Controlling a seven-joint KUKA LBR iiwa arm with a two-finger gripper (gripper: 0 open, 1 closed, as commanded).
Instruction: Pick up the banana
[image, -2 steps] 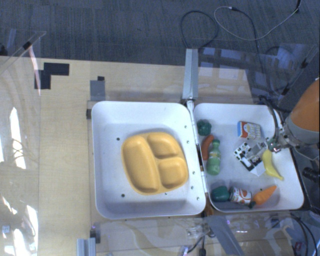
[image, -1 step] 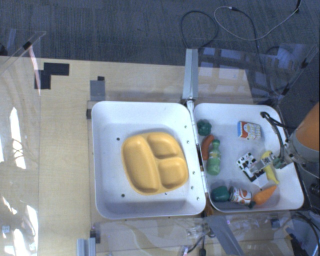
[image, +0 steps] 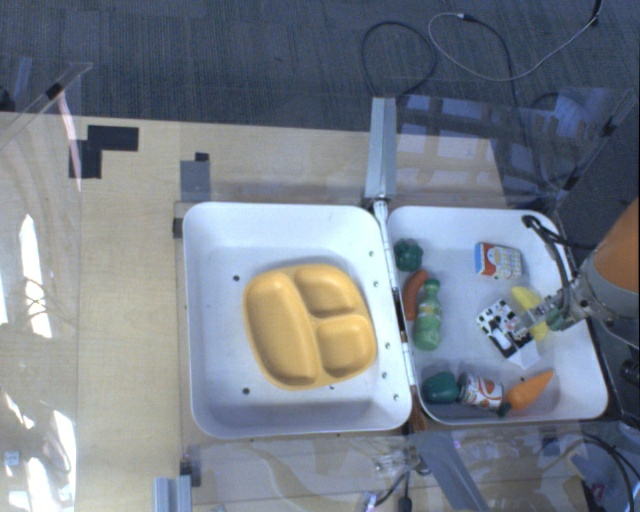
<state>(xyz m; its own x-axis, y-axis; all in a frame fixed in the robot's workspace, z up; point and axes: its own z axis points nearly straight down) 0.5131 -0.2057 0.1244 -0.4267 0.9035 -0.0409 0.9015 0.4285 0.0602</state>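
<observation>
two white bins side by side on the pale wood tabletop (image: 120, 330), meeting along a shared inner rim.

left bin (image: 215, 400): holds a yellow divided tray (image: 308, 323) sitting centre, wide bare floor on all four sides of it.

right bin (image: 575, 400): crowded along the inner rim and the near wall. dark green item (image: 407, 254) at top, orange-red piece (image: 413, 293) and green bottle (image: 428, 316) just below it, close against the inner rim. along the near wall: dark green lump (image: 440, 387), a small can (image: 482, 392) lying down, a carrot (image: 531, 388) beside it. a small red-and-white carton (image: 498, 261) lies near the far wall with bare floor around it.

banana (image: 530, 308): right-of-centre in the right bin, just beside a black-and-white patterned block (image: 503, 328), seemingly touching it. open floor between this pair and the bottle.

arm enters from the right over the bin's right rim. gripper (image: 548, 316) sits low at the banana's right end, apparently in contact. fingers too small and blurred: cannot tell whether they are released or clenched.
</observation>
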